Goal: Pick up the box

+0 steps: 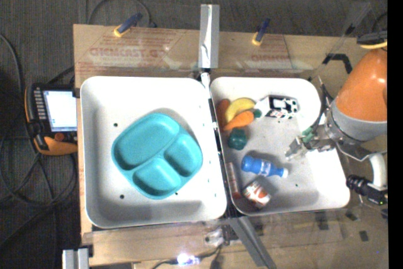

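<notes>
Two white bins side by side on a wooden bench, centre of frame. Left bin (pixel 94 135) has a teal divided tray (pixel 157 154) sitting tilted in its middle, three compartments

Right bin (pixel 315 195) holds the small stuff. The box (pixel 281 106), white with black patches, lies in the upper part of this bin, near the back wall, just right of the banana. Yellow banana (pixel 239 108) lies at the upper left of the bin, touching an orange carrot-like piece (pixel 239 120) just below it. A dark red-brown item (pixel 223 111) sits against the bin's left wall beside them. Small teal round object (pixel 237 140) below the carrot piece. Blue bottle with white cap (pixel 263 167) lies on its side mid-bin. Red and white can (pixel 256 193) lies near the bottom edge, lower left of the bin

Arm comes in from the right edge, orange band visible at right. Gripper (pixel 303 143) sits over the right-centre of the right bin, well apart from the box, below and right of it, and right of the blue bottle. Nothing seen between it and the box. Whether it is clenched or released: cannot tell, too blurred and small

Teach pendant (pixel 53 113) at left edge of frame, screen lit. Two clamps (pixel 128 24) on the bench's back edge
</notes>
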Robot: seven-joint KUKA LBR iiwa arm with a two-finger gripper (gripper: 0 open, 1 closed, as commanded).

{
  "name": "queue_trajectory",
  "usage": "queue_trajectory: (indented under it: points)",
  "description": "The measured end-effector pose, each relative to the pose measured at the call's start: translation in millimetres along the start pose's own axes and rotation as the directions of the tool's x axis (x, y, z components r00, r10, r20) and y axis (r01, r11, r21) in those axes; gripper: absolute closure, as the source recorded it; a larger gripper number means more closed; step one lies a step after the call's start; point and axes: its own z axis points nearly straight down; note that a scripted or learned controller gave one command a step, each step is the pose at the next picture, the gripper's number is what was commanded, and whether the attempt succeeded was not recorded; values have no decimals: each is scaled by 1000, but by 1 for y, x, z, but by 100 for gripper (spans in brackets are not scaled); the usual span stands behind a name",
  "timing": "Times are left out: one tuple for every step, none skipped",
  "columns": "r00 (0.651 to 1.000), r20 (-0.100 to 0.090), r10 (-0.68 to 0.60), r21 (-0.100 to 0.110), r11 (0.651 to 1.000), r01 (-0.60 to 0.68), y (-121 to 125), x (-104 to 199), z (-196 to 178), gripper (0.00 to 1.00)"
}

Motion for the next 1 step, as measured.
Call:
queue_trajectory:
  points:
    - [1000,3,28,0,1000,-28,74,7,-35,100]
